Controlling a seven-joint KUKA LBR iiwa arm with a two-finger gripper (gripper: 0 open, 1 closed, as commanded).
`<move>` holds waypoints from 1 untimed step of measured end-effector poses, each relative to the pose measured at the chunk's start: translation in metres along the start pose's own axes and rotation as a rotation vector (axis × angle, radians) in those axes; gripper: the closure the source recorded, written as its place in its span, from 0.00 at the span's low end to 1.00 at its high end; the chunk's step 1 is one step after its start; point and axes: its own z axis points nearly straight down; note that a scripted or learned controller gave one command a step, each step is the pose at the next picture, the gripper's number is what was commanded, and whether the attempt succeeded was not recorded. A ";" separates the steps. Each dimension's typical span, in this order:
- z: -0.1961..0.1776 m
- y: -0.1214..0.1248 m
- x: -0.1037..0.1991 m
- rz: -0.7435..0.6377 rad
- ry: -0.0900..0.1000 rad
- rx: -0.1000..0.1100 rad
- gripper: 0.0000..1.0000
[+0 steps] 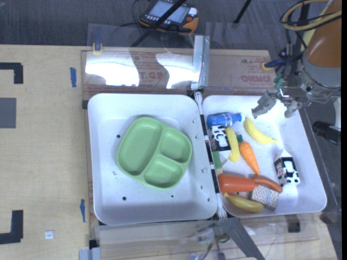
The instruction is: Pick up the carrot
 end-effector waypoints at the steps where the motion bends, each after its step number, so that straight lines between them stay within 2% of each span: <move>1: 0.177 -0.025 -0.021 0.292 0.001 -0.006 0.00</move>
